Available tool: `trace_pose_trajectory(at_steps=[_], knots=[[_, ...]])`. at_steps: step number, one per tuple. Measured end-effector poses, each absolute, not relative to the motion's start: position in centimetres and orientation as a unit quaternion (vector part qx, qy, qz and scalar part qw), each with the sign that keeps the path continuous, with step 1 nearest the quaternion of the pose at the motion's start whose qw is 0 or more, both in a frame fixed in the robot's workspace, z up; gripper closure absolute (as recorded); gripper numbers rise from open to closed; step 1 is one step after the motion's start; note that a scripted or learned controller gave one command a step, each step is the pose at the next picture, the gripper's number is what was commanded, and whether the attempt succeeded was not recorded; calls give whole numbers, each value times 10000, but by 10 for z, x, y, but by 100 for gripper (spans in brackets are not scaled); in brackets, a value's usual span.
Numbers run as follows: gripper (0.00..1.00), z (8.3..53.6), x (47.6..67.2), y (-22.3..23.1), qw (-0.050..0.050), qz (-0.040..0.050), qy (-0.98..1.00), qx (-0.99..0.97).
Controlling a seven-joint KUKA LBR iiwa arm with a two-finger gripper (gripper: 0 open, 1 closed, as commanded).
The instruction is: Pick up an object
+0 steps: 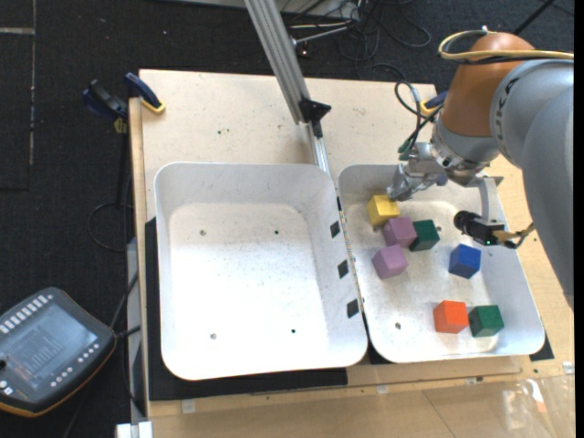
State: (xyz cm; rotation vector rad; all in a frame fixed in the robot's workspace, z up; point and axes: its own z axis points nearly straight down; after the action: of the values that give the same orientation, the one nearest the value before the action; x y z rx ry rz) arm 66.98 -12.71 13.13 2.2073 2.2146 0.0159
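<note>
Low over the upper part of the right bin [511, 286], right of frame centre: the claw [400, 190], slanting down and to the left from a grey arm [538, 108] with an orange band, cut off by the right edge of the frame. Too small and blurred at the tip to tell whether spread, pressed together or pinching anything. Just below and left of it, a tilted yellow block [383, 210], touching or barely apart from the tip; impossible to say which. Close under that, an upper purple block [399, 231], side by side with a dark green block [424, 234] on its right, seemingly in contact. Further down, a lower purple block [391, 261], near the bin's left wall. To the right of these, apart, a blue block [464, 261]. Toward the lower right corner of the bin, an orange block [449, 317] and a green block [486, 319], next to each other. Left of centre, the left bin [246, 272], speckled with small dark dots too fine to identify. Beneath both, a pale bench [228, 117]. From the top edge, a metal bar [274, 44] slanting down to the bins' shared rim, its upper end out of frame. At upper left, a blue clamp [109, 99] on the bench corner. At lower left, a handheld pendant [46, 349], clipped by the frame edge.
</note>
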Motion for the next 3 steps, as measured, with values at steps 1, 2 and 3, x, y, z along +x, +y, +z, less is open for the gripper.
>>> trace_pose_trajectory(at_steps=[1,2,3], knots=[[100,193,666,-133,36,20,7070,7072],[100,239,668,-133,35,21,7079,7063],[100,202,668,-133,-4,-11,7075,7067]])
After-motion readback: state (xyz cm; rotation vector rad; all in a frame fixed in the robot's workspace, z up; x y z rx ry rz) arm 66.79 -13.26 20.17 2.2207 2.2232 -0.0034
